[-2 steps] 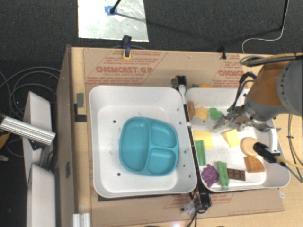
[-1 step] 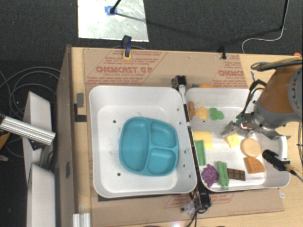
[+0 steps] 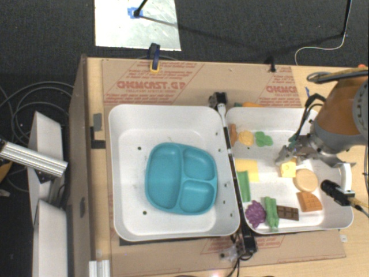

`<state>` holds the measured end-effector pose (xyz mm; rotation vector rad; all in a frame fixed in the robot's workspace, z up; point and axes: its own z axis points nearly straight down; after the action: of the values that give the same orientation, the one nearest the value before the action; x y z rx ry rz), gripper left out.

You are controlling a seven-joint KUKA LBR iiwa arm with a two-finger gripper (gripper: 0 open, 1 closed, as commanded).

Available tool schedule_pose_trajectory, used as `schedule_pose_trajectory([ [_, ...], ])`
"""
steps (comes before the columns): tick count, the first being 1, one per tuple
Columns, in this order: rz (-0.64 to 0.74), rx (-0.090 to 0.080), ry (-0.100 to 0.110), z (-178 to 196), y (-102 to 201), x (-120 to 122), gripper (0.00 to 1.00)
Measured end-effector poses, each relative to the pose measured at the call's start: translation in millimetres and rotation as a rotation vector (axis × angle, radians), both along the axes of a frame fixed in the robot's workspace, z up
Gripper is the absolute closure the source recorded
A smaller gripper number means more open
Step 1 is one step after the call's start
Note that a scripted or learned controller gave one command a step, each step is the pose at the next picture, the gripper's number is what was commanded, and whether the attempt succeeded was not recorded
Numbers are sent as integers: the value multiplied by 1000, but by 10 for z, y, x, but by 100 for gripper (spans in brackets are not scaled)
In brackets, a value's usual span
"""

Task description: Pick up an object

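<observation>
Fingers [image 3: 290, 153] low in the right bin [image 3: 346, 215], tips over a small yellow cube [image 3: 288, 169]. I cannot tell how far apart they stand, nor whether they grip the cube. Just beyond the cube, toward the bin's front, a round tan bun [image 3: 306, 180], then a brown waffle piece [image 3: 309, 201]. To the fingers' left lie a green blob [image 3: 263, 138], a yellow round piece [image 3: 246, 138] and a yellow slab [image 3: 247, 167]. Further front-left: green stick [image 3: 244, 185], purple grape bunch [image 3: 255, 212], green pod [image 3: 270, 211], dark chocolate bar [image 3: 287, 213]. Well left, the other bin [image 3: 130, 126] carries a teal divided plate [image 3: 181, 178]. Both bins sit on the desk [image 3: 190, 79].
</observation>
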<state>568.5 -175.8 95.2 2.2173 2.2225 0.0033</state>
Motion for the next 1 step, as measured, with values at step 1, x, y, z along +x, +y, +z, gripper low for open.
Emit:
schedule_pose_trajectory([
  [1,5,0,-4,471,286,206,100],
])
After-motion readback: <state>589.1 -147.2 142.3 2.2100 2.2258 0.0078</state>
